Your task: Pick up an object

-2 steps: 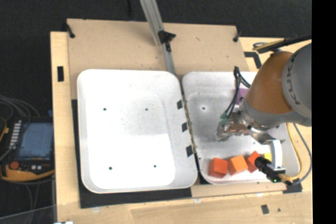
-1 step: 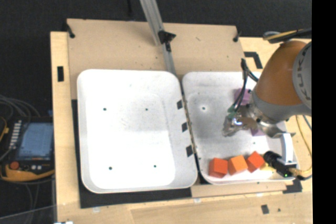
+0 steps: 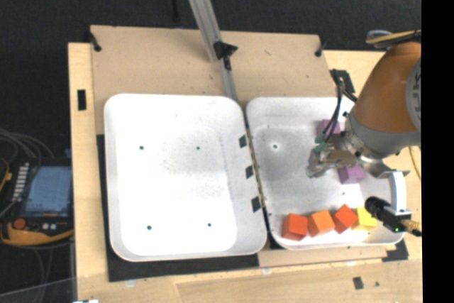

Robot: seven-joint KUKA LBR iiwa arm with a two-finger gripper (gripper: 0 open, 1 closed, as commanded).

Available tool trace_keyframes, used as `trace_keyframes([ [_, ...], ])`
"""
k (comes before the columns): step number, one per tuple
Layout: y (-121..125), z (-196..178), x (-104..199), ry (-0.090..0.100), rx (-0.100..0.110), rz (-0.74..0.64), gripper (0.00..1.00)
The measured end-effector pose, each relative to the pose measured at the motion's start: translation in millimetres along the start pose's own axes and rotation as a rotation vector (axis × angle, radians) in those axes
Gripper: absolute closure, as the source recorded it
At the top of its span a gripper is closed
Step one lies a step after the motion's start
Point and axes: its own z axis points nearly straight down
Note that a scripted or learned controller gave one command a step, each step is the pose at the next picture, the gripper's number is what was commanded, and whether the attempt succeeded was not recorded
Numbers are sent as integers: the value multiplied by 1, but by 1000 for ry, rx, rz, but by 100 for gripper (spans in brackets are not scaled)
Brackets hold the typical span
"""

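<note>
Purple block [image 3: 350, 172] and yellow block [image 3: 367, 218], each half hidden by the arm [image 3: 386, 103].

Pincer [image 3: 320, 165] over right bin [image 3: 284, 124], apparently near purple block [image 3: 350, 172].

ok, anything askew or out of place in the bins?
Nothing stands out. The blocks sit in a row along the right bin's near wall, a purple piece lies by the gripper, and nothing looks spilled or damaged.

Two white bins [image 3: 177, 174] – three orange blocks [image 3: 320, 222], one yellow block [image 3: 366, 219], two purple blocks [image 3: 350, 172]
</note>
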Motion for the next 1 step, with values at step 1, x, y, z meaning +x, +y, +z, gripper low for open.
trace_keyframes([
  [1,14,-11,59,3,3,-5,100],
])
